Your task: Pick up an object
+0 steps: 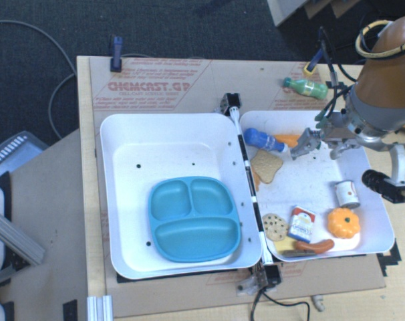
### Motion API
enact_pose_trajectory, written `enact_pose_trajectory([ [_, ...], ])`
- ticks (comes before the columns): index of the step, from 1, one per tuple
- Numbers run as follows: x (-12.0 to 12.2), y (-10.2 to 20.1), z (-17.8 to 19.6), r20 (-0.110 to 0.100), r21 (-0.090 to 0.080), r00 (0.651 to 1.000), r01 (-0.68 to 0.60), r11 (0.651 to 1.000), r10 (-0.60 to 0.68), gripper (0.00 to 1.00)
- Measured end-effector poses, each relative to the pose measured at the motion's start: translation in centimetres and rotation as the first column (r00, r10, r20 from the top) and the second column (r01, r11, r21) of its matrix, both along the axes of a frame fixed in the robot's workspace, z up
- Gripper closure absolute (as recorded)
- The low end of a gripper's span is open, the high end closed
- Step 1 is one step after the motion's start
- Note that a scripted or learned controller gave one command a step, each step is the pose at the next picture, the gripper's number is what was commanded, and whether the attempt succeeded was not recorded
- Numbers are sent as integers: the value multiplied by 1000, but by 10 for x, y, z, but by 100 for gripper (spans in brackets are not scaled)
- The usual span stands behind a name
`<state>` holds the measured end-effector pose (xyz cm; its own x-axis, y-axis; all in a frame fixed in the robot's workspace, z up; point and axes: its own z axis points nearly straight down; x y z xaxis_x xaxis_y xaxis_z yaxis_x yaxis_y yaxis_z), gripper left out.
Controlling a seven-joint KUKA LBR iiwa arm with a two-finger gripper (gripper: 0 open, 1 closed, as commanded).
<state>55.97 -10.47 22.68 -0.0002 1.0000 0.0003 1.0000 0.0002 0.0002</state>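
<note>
Poised above the right bin point(383, 236), near its far end, gripper point(319, 144) spread and pinching nothing. Nothing lifted yet: blue bottle point(262, 139), toast slice point(266, 167), cookie point(275, 226), orange pumpkin point(343, 223) all lying inside. Descent, grasp and lift left.

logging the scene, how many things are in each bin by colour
Left bin:
blue: 1, divided plate
Right bin:
blue: 1, bottle
orange: 2, pumpkin, carrot
tan: 2, toast, cookie
silver: 1, can
red: 2, carton, sausage
Total: 9
</note>
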Motion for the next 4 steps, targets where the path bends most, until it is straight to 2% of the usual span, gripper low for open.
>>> enact_pose_trajectory([
  [1, 47, 36, -43, 0, 0, 1000, -1, 1000, 1, 0],
  [2, 107, -33, -64, 0, -2, 1000, 1, 1000, -1, 0],
  [3, 36, 12, -140, 2, -1, 1000, 0, 1000, 0, 0],
  [4, 38, 13, -130, 7, 0, 1000, 1, 1000, -1, 100],
])
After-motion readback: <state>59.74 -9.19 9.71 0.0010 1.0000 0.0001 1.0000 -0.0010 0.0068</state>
